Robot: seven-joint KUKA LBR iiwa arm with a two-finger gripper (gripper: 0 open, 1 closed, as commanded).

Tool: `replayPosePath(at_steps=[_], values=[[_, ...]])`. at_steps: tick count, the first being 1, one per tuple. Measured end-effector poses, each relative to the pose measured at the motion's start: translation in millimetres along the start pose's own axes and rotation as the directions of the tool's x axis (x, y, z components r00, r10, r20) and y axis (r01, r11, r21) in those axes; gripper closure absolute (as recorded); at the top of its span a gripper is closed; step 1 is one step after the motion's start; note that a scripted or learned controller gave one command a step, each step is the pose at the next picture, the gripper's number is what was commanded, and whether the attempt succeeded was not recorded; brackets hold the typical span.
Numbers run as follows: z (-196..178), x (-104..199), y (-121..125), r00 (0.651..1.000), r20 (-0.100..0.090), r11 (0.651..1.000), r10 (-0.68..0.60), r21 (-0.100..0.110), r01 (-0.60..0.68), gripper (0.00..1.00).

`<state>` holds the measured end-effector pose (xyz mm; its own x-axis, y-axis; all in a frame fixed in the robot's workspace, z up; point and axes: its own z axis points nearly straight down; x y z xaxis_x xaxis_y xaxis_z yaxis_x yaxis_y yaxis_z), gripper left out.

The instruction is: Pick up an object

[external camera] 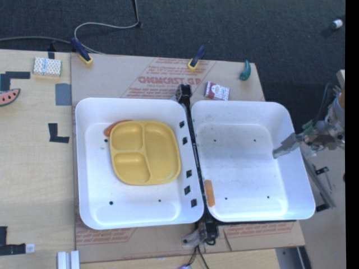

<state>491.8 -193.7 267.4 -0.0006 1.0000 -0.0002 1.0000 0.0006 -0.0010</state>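
A yellow three-compartment plate (pixel 145 152) lies in the left bin (pixel 92 206). A small red-orange thing (pixel 107 130) peeks out from under its upper left corner, mostly hidden. A short orange stick (pixel 209 193) lies against the left wall of the right bin (pixel 291 206), near the divider. My gripper (pixel 285 145) reaches in over the right bin's right rim, low and slanted toward the bin floor, well to the right of the orange stick. Nothing shows in its grasp.
The bins sit on a cardboard sheet (pixel 162 80) held by a blue-yellow clamp (pixel 82 50), a yellow clamp (pixel 196 59) and a green clamp (pixel 245 70). A small red packet (pixel 216 91) lies behind the right bin. A cable (pixel 106 24) runs across the dark floor.
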Motion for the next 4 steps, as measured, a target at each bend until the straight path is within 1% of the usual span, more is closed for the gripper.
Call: replayPosePath(at_steps=[1, 2, 3, 4], values=[[125.0, 7.4, 34.8, 1.0, -0.002, 1.0, -0.001, 0.003, 0.001, 0.0], [179.2, 63.7, 27.2, 1.0, -0.002, 1.0, 0.0, -0.001, 0.0, 0.0], [181.2, 98.3, 104.8, 1.0, 0.001, 1.0, -0.002, -0.006, 0.002, 0.0], [171.6, 97.6, 104.5, 1.0, 0.002, 1.0, -0.001, -0.005, 0.001, 1.0]])
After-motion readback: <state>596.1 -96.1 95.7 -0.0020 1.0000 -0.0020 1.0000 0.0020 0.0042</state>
